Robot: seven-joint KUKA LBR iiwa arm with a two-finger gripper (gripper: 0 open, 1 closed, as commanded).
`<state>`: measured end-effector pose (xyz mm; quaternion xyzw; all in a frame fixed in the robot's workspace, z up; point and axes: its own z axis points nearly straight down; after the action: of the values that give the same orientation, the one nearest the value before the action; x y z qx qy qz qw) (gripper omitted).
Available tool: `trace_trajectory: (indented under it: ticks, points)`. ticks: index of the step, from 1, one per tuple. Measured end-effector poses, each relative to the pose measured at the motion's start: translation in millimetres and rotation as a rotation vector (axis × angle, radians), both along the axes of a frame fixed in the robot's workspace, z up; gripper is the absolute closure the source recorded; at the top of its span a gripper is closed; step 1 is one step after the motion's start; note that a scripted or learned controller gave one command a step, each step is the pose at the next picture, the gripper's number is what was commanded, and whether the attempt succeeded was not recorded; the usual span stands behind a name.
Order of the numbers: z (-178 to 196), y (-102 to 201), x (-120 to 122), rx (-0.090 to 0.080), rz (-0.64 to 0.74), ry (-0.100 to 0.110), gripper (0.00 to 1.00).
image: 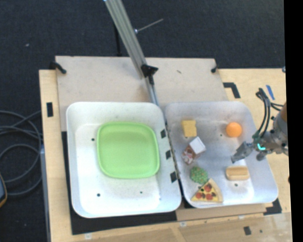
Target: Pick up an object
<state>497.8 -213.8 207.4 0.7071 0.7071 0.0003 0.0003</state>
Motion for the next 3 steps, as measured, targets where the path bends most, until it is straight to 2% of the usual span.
trace_trajectory:
  ticks: [1, 2, 3]
  points:
    - [0.0, 0.0, 0.0, 0.000, 0.000, 0.000, 0.00]
    - [-55.7, 6.9, -7.5, 0.001, 0.000, 0.005, 0.00]
    - [-105.2, 5.7, -6.9, -0.002, -0.001, -0.001, 0.00]
